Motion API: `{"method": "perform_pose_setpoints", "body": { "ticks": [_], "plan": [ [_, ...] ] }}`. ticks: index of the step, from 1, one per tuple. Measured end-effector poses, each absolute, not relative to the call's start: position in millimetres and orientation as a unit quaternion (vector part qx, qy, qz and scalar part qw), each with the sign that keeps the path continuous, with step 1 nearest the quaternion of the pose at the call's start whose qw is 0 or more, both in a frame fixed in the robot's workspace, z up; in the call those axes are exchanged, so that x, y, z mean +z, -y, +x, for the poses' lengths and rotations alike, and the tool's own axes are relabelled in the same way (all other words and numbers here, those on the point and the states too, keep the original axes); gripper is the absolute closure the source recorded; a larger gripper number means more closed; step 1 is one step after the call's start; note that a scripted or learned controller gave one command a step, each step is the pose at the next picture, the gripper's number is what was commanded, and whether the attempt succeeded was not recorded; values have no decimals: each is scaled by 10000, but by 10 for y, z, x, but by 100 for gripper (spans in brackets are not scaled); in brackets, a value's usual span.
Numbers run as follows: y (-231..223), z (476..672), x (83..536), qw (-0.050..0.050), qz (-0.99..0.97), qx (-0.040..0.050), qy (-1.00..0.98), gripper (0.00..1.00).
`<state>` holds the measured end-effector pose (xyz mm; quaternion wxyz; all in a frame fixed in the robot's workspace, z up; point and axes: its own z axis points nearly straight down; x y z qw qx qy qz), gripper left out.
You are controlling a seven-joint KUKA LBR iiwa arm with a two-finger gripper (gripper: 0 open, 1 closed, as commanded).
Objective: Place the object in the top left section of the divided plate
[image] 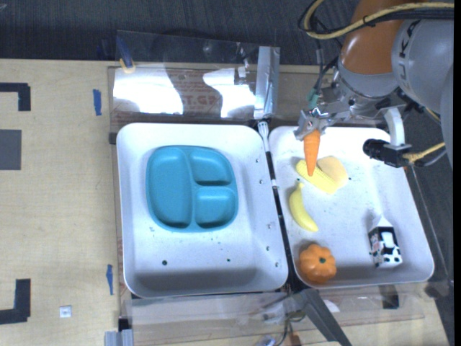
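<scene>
Bench [50, 215] of pale wood carries two shallow white bins side by side. One grey arm [425, 42] with an orange band reaches in over the right bin's far edge. The left bin [137, 265] holds one blue divided plate [191, 187], which lies a little toward the bin's far left, with a large section on its left and two smaller ones on its right. The right bin [410, 222] holds five things. One yellow slice-shaped piece [328, 174] lies near the far left corner, and one banana [302, 208] lies just beside it along the left edge. One orange pumpkin [317, 262] sits in the near left corner. One small black-and-white cow-patterned carton [385, 245] stands near the near right corner. One carrot [311, 151] hangs point-down over the yellow piece, its top pinched between the fingers of the hand [315, 118], which is closed narrow on it.
</scene>
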<state>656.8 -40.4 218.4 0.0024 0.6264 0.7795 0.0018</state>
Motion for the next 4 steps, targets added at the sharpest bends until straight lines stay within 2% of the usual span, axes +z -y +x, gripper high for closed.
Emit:
{"method": "perform_pose_setpoints", "body": {
  "ticks": [1, 2, 3, 4],
  "plan": [
    [232, 5994, 1858, -15, 6561, -11, -7546, 100],
    [122, 6673, 2365, 15, 7205, 11, -6935, 100],
    [254, 5746, 1830, -28, 8181, -24, -5751, 100],
    [-26, 6666, 1843, 4, 7559, -3, -6547, 100]
  ]
}}
